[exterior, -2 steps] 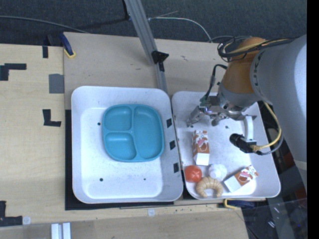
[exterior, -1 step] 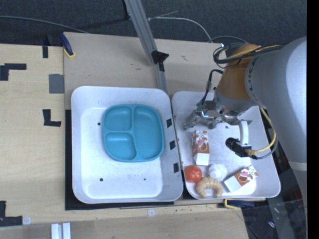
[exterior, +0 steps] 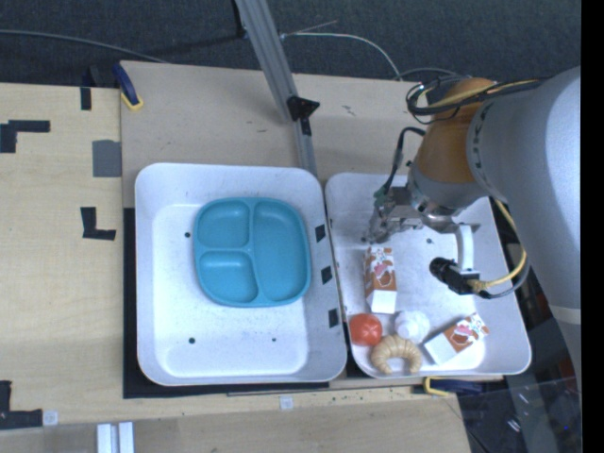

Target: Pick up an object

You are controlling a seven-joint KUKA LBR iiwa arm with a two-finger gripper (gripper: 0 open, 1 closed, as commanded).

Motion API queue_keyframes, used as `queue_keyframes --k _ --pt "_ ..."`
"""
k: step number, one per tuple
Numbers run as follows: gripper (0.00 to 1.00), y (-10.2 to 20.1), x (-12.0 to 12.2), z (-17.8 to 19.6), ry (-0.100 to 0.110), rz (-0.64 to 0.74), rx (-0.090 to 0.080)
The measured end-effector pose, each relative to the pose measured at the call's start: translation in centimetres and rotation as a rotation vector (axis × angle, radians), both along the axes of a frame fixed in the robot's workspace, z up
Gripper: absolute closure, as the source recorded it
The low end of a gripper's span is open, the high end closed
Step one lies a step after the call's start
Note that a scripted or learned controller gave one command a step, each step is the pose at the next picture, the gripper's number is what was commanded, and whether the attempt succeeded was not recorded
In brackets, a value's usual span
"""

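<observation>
Hand (exterior: 381,231): hangs low over the right bin, just above the upper end of the snack bar; whether it is open or closed cannot be told.
Snack bar (exterior: 380,272): orange-and-white packet lying lengthwise in the right bin (exterior: 506,343), a white block at its lower end.
Near corner of right bin: red tomato (exterior: 366,328), croissant (exterior: 396,352), white ball (exterior: 411,325), small carton (exterior: 457,338).
Left bin (exterior: 160,347): holds a blue divided plate (exterior: 252,251).
Worktop (exterior: 57,281): pale wood with black tape marks.
</observation>
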State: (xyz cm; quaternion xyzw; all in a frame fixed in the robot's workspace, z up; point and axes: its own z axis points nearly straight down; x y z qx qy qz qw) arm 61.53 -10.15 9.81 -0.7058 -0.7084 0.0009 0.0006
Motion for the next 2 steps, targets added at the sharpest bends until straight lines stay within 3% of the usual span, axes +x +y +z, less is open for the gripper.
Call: queue_keyframes --k 2 --pt "1.0 -0.5 0.4 11.4 -0.007 -0.002 0.0"
